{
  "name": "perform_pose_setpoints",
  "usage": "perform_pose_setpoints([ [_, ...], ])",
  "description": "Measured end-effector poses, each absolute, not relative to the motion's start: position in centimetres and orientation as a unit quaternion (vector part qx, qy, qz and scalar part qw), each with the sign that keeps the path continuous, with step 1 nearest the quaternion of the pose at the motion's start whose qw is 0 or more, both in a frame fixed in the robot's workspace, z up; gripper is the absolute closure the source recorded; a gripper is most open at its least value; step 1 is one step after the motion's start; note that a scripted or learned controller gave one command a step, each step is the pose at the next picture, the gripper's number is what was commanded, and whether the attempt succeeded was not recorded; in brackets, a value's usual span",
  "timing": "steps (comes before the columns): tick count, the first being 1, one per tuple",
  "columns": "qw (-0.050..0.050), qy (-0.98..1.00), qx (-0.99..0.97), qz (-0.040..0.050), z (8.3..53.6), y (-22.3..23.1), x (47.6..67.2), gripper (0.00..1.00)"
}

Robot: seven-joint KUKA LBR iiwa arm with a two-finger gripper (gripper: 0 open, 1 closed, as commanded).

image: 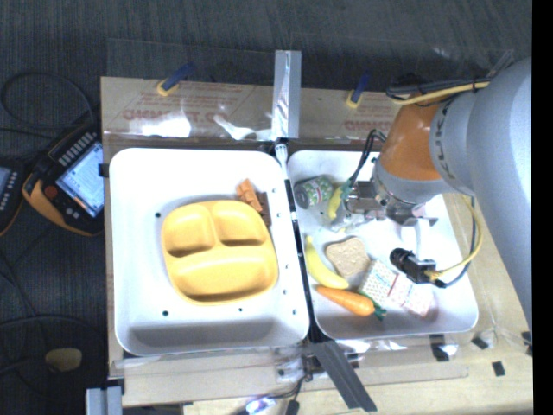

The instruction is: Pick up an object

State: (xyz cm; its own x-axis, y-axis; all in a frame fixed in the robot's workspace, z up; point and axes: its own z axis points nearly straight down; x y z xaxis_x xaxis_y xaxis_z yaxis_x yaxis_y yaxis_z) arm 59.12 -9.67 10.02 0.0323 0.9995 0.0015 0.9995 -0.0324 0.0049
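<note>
The right bin (458,314) holds several items. A grey-green can (311,190) lies on its side at the far left. A banana (318,266) runs along the left wall, with a bread slice (347,258) beside it. A carrot (346,301) lies near the front, and a patterned small box (384,285) sits to its right. My gripper (343,206) is low in this bin, just right of the can and above the bread. A small yellow-green item (334,201) sits right at its tip. Whether that item is gripped is unclear.
The left bin (138,318) carries a yellow divided plate (220,249), and a small orange-brown piece (251,195) lies by its far right corner. The divider wall (294,240) stands between the bins. A black cable end (406,262) hangs from the arm over the right bin.
</note>
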Motion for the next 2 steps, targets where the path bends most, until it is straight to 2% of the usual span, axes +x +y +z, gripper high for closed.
perform_pose_setpoints([
  [1,0.002,0.622,0.783,0.0021,9.0,-9.7,63.6,1.00],
  [2,0.000,0.676,0.737,-0.0008,22.0,-8.0,64.3,1.00],
])
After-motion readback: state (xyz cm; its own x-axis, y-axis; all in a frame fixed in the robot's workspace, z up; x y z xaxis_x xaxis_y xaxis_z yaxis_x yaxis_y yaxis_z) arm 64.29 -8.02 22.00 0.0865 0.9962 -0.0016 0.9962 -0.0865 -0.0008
